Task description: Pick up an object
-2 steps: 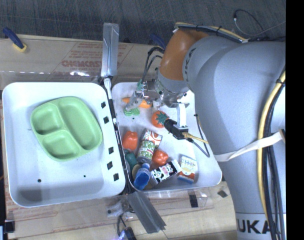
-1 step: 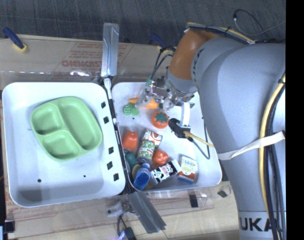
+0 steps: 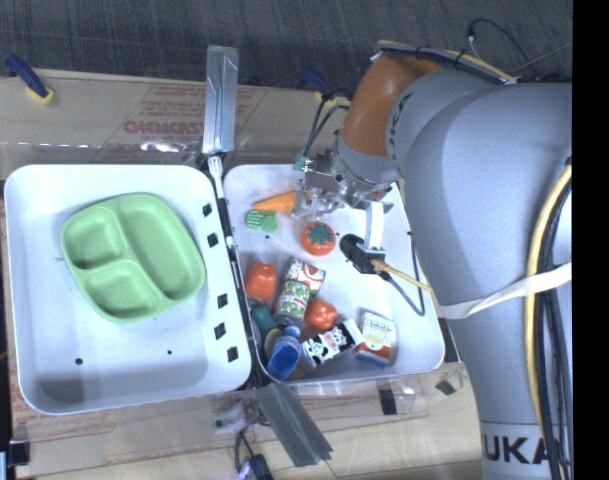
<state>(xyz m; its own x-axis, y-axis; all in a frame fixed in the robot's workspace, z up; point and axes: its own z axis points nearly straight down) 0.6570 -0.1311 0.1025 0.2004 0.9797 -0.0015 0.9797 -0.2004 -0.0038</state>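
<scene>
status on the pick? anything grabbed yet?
Done: the gripper is down in the right bin, near the carrot and tomato. In hand: nothing visibly held; both toys lie on the bin floor. Left: grasp and lift an object. The green tray sits in the left bin.

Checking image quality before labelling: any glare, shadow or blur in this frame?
Camera view: lighting even, focus slightly soft overall; bright white bins near clipping; soft shadow in the left bin's lower-left corner; arm shades the right bin's upper right, so the gripper reads dark and cluttered; green tray clear.
</scene>
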